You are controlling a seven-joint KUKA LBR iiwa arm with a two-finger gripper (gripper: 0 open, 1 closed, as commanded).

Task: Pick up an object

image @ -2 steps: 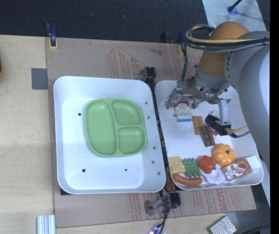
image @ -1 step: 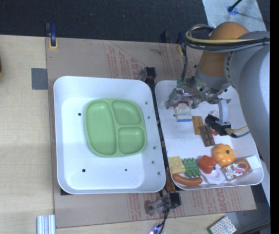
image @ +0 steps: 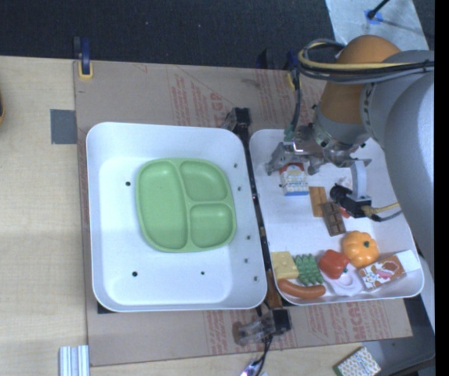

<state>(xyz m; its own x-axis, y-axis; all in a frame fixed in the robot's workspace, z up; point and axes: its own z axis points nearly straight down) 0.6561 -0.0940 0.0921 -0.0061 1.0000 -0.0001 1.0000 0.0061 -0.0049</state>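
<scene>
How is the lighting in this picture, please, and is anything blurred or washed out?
Camera view: even overhead light; the left bin glares near white, with soft shadow along its upper wall; the green plate is sharp; the small toys and the pincer look soft.

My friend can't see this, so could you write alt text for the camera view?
A robot arm's claw hangs over a small carton in the right white bin, with toy food heaped at its near end. The left bin holds a green divided plate.

The arm covers the right bin's far right corner, and the gripper's fingers blur together.
</scene>
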